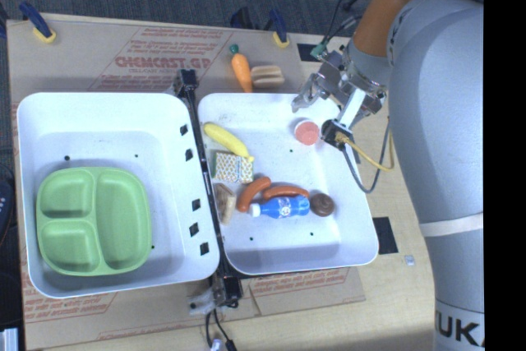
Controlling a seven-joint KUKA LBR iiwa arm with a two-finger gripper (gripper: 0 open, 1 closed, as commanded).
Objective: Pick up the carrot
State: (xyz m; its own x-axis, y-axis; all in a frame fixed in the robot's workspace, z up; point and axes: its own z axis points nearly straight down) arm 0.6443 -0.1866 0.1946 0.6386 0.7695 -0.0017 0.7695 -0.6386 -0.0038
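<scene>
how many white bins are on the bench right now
2. The left bin holds a green divided plate; the right bin beside it holds food items, with the gripper above its far corner.

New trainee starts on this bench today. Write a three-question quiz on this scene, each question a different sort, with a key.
1. True or false: the carrot lies inside the right bin.
2. Which lies nearest the carrot? A) the small sandwich B) the banana C) the green divided plate
3. Fill in: the blue bottle lies in the ____ bin.

Key:
1. False. It lies on the cardboard beyond that bin's far rim.
2. A. The sandwich sits right beside it.
3. Right. The gripper hangs over that bin's far right corner, near a pink round piece.
</scene>
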